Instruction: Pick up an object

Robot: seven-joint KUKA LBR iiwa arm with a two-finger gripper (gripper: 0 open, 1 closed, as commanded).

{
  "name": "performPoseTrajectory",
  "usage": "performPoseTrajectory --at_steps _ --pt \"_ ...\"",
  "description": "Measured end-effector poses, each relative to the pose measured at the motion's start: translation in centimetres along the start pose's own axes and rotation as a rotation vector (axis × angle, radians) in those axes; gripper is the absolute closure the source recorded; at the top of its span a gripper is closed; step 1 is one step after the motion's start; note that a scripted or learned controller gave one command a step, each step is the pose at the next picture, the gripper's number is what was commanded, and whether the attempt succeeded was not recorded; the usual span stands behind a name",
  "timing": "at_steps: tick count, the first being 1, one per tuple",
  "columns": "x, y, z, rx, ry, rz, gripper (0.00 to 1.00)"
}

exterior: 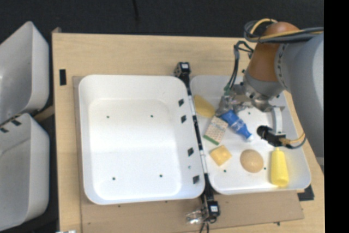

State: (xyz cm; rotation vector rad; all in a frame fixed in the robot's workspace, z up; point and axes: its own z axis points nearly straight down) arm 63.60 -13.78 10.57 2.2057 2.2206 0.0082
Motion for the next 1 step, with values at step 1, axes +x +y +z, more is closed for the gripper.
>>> performPoseTrajectory --at_steps 1 --pt "7.82 4.85 -10.38 -0.007 0.005 -0.004 1.00"
